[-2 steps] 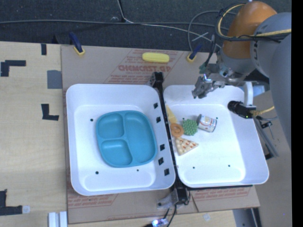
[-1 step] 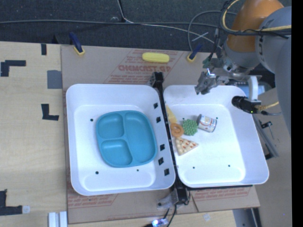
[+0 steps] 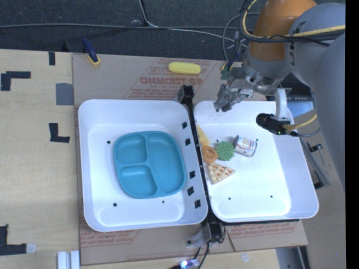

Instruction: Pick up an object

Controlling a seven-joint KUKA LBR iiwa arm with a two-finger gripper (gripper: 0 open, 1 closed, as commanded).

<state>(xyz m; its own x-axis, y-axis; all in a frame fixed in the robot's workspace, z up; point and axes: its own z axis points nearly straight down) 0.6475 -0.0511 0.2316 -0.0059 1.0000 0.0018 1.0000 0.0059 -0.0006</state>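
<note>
The small can (image 3: 245, 145) lies on its side just right of the green ball (image 3: 225, 150) in the right bin (image 3: 263, 200), probably light, stiff and slick, best pinched across its round body, while the pincer (image 3: 226, 101), above the ball, carries nothing.

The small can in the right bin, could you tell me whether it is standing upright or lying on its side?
Lying on its side: the can shows its long printed wall, with one round end facing the green toy.
</note>
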